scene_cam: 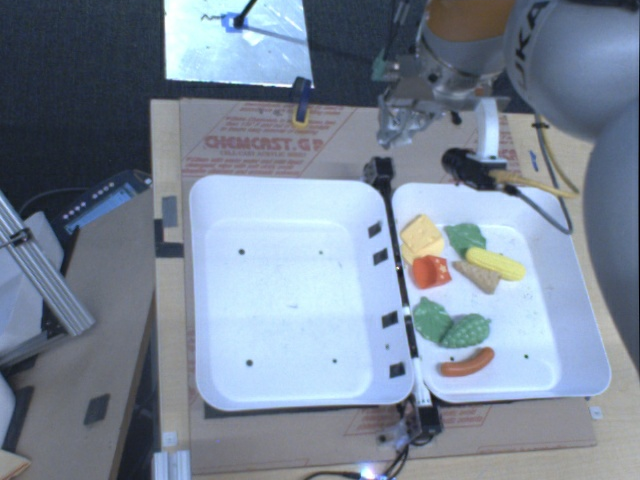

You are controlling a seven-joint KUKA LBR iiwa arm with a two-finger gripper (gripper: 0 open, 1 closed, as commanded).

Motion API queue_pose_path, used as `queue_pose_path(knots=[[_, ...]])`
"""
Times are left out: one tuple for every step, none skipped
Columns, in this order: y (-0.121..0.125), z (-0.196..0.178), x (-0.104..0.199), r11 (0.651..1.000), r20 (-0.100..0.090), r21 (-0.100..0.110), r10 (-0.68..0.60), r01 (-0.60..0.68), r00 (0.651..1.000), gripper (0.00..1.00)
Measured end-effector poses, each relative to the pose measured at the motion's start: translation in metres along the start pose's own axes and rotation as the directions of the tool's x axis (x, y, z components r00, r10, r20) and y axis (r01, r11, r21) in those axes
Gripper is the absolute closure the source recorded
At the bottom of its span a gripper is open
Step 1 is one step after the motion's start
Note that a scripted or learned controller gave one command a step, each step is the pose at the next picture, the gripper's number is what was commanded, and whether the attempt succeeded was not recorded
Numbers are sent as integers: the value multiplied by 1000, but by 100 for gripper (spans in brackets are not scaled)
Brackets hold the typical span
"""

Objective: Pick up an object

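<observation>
The left bin (280,298) offers no target. All items lie in the right bin (560,338): cheese (422,235), red block (431,271), corn (495,263), sausage (467,363). The gripper (400,128) hangs above that bin's far rim, nothing visibly held, its opening impossible to tell. Best descend squarely over the sausage, which lies apart.
</observation>
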State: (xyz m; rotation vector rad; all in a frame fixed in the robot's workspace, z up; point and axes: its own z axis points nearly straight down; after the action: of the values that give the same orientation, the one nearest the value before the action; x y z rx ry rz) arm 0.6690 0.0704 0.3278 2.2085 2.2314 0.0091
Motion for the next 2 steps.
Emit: queue_pose_path(knots=[[-2,70,67,1000,1,10,0,0,1000,100],[0,39,156,1000,-3,0,-2,2,1000,100]])
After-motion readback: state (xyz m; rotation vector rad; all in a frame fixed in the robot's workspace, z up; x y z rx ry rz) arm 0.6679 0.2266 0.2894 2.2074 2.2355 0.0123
